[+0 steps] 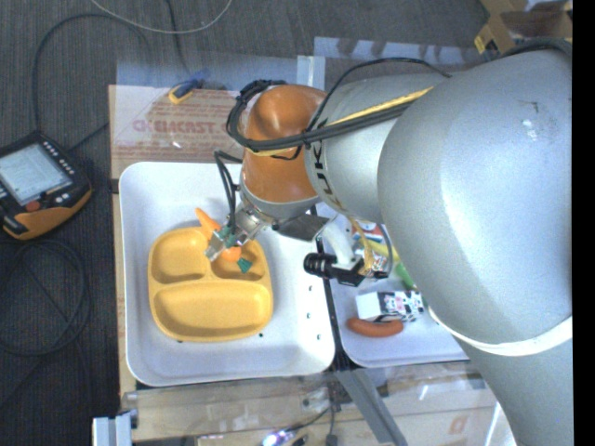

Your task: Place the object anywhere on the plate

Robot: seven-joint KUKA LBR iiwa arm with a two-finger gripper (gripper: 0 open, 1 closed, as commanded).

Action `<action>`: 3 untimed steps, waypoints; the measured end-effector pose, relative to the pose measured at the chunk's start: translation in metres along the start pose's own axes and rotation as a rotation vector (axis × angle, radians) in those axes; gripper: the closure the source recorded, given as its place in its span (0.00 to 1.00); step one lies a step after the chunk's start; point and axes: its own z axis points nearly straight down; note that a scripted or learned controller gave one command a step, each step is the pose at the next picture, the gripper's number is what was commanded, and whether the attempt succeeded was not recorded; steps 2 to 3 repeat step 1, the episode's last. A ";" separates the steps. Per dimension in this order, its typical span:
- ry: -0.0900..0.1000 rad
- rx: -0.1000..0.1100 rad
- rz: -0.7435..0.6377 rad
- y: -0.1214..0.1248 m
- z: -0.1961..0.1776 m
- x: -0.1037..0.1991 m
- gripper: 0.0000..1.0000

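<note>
While my hand (226,241) hangs over the top-right compartment of the yellow plate (209,309), the job is a clean drop, not a toss. Fingers look closed w/ an orange carrot (208,219) pinched btwn them: its pointed end sticks out up-left of my fingertips, the rest sits under them over the compartment, so I judge I've got it. Whether it already touches the plate floor I can't tell. There's also a small green bit (244,265) just below-right of my hand inside the same compartment; can't make out what it is. Plate lies in the left bin (135,342), well inside its walls. To do this step well: ease straight down till the carrot rests in the compartment, keep centred so it doesn't hang over the divider ridge or rim above my hand, then let go gently and lift vertically w/o dragging. Risk as I see it: carrot tip overhangs the plate's upper edge, so a tilted release could roll it off into the bin. Off to my right the other bin (437,347) holds a sausage (376,327), a small carton (395,303) and other stuff; not my concern now.
</note>
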 end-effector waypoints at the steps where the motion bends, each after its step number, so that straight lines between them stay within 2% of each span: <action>1: -0.003 0.001 0.003 -0.001 0.000 -0.002 0.00; 3: -0.003 0.001 0.003 -0.001 0.000 -0.002 0.00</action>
